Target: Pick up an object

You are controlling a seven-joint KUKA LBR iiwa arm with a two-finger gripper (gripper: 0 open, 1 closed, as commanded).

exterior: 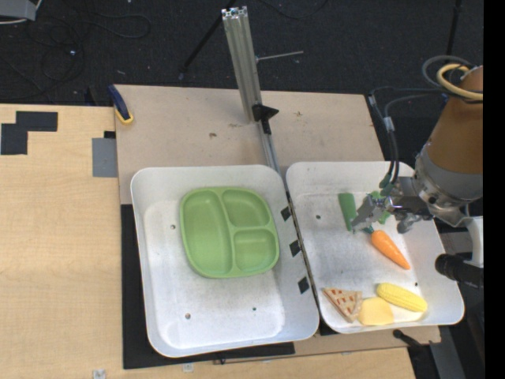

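The gripper [384,216] hangs over the right bin [316,235], jaws spread apart with nothing between them. Just below its fingertips lies the carrot [390,249]; a green block [347,210] sits just left. No readable writing shows anywhere.

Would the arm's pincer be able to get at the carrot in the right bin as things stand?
Probably yes. The pincer hovers just above the carrot, which lies apart from the corn and green piece, with nothing over it.
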